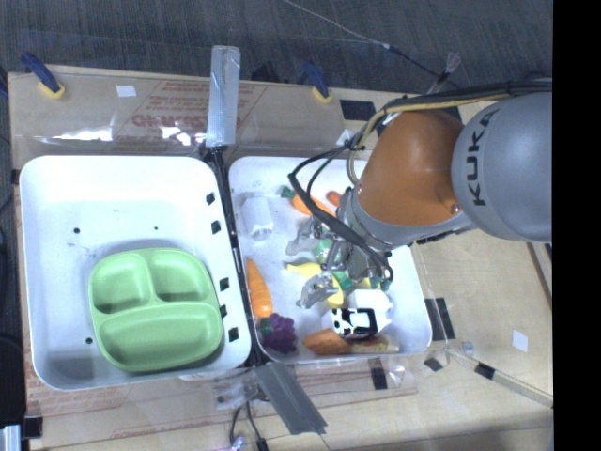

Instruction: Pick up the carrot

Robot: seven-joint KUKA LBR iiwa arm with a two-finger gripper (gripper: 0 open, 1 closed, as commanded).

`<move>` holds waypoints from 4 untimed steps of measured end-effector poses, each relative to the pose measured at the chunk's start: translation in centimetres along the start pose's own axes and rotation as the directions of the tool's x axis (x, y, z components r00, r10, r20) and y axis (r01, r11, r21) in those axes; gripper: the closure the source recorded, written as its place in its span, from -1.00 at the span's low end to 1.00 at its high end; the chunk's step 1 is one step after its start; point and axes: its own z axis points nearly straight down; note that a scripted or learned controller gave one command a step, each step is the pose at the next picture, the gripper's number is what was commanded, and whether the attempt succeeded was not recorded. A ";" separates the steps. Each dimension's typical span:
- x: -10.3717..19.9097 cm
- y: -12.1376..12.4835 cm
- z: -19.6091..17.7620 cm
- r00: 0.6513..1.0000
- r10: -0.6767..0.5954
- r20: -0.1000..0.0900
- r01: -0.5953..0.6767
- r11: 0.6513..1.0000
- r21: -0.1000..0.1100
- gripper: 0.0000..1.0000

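Camera view: carrot point(259, 290) near half-hidden pincer point(312, 269)

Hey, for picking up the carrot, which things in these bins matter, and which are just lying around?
For the job:
carrot, against the right bin's left wall
tool, above that bin

Lying about:
green divided plate, in the left bin
purple grapes
small white container

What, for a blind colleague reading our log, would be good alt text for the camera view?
The grey-and-orange arm's gripper hangs in the cluttered right bin, with a carrot lying apart from it along the bin's left wall. The left bin holds a green divided plate.
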 end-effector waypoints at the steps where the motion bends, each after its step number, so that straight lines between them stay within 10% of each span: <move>1: -2.2 -0.3 -5.6 0.998 -0.058 0.002 0.058 0.998 0.001 -1.00; 2: -11.0 -3.1 -7.0 0.989 -0.151 0.002 0.151 0.989 0.001 -1.00; 3: -13.6 -0.6 6.9 0.977 -0.211 -0.016 0.211 0.978 -0.007 -1.00; 4: -14.1 -0.7 4.9 0.977 -0.211 0.002 0.211 0.977 0.000 1.00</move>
